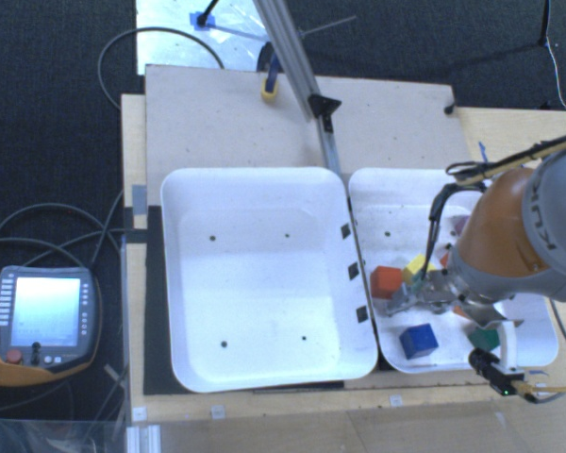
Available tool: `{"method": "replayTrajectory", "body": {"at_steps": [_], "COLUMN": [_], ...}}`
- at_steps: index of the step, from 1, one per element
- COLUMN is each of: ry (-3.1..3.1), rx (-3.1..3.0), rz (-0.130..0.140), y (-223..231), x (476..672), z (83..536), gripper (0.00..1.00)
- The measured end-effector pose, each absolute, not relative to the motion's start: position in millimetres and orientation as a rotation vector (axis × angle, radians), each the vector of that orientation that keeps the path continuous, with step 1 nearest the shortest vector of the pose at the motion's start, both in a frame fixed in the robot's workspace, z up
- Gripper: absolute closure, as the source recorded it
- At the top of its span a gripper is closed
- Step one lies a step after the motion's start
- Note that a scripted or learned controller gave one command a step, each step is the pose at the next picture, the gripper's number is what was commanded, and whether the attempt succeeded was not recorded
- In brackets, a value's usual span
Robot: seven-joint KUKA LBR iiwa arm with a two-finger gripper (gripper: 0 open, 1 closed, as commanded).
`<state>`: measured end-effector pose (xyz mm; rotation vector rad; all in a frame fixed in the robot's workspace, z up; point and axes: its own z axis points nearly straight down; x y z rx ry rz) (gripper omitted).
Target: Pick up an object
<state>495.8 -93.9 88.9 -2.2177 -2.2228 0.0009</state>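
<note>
As your arm reached into the right bin (547, 347), its hand (403, 297), grip unreadable, hovered beside the orange block (387, 279): likely rigid, light, best pinched across flat sides.

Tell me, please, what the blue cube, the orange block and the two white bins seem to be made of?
Blue cube: probably painted wood or plastic; flat even colour, sharp edges, no gloss visible. Orange block: likely the same, solid matte colour. The white bins: seemingly moulded plastic; smooth, slightly shiny, with rounded corners and raised rims. The view is too coarse to be sure.
</note>
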Motion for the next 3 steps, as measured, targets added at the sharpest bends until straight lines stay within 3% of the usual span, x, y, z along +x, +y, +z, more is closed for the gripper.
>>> {"method": "replayTrajectory", "body": {"at_steps": [1,3], "ry": [-2.227,-2.231], "rx": [-2.218,-2.219], "rz": [-0.004,-0.006], "y": [-94,-91], "x": [497.1,511.5], "z": [101,192], "gripper": [1.0,1.0]}}
